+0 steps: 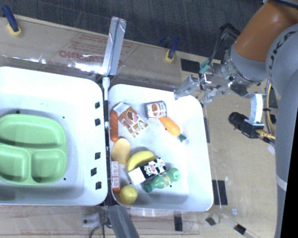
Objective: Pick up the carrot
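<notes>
The carrot, orange with a small green end, lies in the upper middle of the right bin. It points down and to the right, just right of a small red-and-white carton. My gripper hangs over the bin's upper right rim, above and a little right of the carrot. Its fingers are spread apart with nothing between them.
The right bin also holds an orange patterned carton, a sausage, a banana, a black-and-white carton, a green bottle and a lemon. A green divided tray sits in the left bin.
</notes>
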